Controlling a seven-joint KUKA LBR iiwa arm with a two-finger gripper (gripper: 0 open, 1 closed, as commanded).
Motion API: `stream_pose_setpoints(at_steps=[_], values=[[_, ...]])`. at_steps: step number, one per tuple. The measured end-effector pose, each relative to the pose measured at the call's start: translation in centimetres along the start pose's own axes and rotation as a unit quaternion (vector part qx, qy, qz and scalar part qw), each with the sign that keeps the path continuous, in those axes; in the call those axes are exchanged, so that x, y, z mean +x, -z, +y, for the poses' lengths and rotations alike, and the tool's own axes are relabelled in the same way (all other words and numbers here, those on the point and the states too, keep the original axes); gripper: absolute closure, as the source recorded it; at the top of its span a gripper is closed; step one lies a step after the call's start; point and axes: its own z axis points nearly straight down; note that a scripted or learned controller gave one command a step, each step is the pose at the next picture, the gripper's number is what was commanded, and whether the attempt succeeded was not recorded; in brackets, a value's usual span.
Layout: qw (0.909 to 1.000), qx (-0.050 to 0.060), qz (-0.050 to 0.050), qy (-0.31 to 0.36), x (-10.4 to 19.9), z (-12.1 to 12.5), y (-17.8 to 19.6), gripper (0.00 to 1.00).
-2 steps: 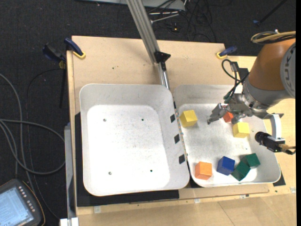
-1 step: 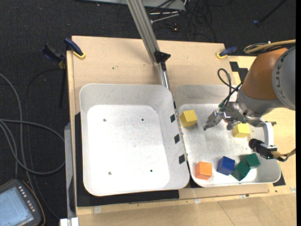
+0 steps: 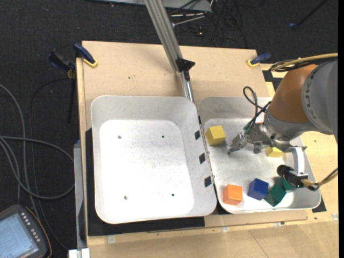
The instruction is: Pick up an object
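Pincer low over the right-hand shallow white plastic bin, its metal fingers angled toward the bin floor; whether they stand apart or together cannot be told from here, and nothing shows between them. Grey arm with orange band comes in from the right, cables looping over the wrist. Just left and slightly above the pincer, a yellow cube sits on the bin floor, apart from the fingertips. A small yellow block lies on the other side, partly tucked under the wrist. Near the bin's front rim, in a row: an orange cube, a blue cube beside it, and a dark green block touching or nearly touching the blue one. The left-hand shallow white plastic bin sits alongside, the two rims meeting in the middle. Both bins rest on a pale wooden desk. A slanted metal pole crosses the desk's far edge.
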Motion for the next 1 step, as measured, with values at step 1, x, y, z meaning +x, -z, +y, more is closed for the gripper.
stream_pose_setpoints(at_steps=[1], values=[[1.0, -0.002, 0.0, 0.0, -0.05, 0.1, 1.23, 1.0]])
